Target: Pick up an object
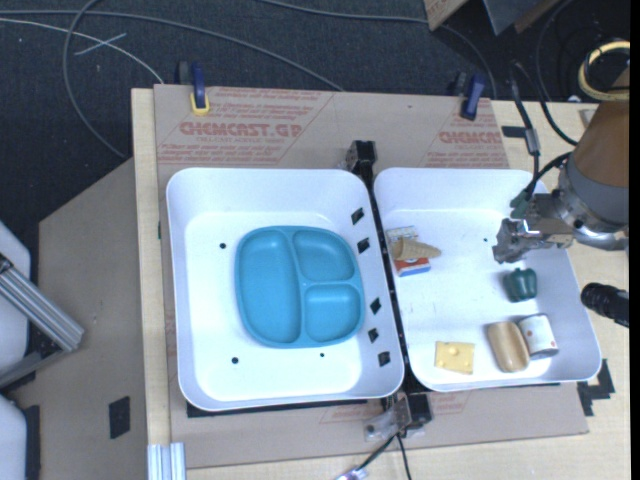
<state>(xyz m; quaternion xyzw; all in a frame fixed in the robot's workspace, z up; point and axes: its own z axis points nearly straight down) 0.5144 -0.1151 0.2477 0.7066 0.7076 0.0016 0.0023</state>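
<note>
My gripper (511,247) hangs over the right side of the right bin (455,203). Just below it in the view lies a small dark green object (520,285), apart from the gripper. A tan roll (506,347) and a white can with a red band (539,335) lie side by side near the bin's front right corner. A yellow cheese-like block (455,357) sits at the front. Near the bin's left wall rests a small tan, red and blue item (412,252).
The left bin (200,218) holds a blue divided plate (299,285). Black clips run along the divider between the bins (372,268). The arm's body (605,168) enters from the right, with cables behind it.
</note>
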